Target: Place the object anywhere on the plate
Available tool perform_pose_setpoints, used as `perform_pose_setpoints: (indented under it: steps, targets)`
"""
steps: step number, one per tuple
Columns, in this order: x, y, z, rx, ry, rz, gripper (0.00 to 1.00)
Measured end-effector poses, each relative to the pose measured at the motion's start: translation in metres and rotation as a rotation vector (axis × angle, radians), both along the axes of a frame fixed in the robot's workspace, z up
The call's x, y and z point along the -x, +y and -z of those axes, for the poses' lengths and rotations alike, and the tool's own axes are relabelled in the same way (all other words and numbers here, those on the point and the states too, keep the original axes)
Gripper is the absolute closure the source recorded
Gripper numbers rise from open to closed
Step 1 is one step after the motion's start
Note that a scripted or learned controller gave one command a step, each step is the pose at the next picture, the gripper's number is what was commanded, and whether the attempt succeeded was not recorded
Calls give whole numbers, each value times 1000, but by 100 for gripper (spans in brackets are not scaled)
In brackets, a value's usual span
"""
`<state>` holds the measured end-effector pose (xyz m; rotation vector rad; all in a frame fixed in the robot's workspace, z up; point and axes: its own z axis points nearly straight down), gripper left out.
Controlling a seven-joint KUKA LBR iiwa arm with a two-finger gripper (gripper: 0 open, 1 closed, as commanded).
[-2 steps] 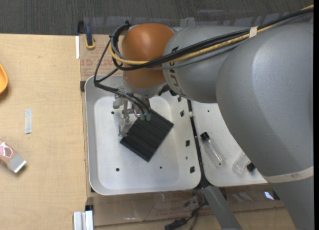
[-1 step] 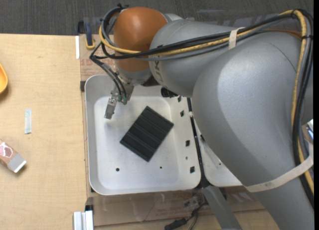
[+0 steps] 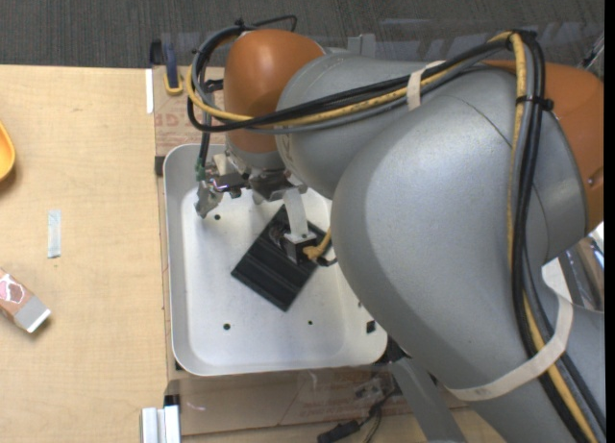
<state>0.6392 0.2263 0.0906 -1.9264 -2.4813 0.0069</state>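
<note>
Partly hidden, jaws over far corner of white bin [image 3: 213, 337], under arm [image 3: 432, 220].

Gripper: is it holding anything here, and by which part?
Cannot be told: the gripper hangs over the white bin's far left corner, too small to judge.

Bench [image 3: 86, 143]: pale wood top.
- White bin [image 3: 192, 335], at right.
- Small grey strip [image 3: 54, 234], left of the bin and well apart from it.
- Brown-and-white packet [image 3: 21, 303], near left, tilted.
- Orange thing [image 3: 5, 155], at the left edge, farther than the strip, cut off by the frame.
</note>
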Motion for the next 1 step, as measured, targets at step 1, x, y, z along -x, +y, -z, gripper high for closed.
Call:
perform_pose_setpoints:
  steps: [1]
  targets:
    - [-15, -9, -2, -2, -4, -595, 0]
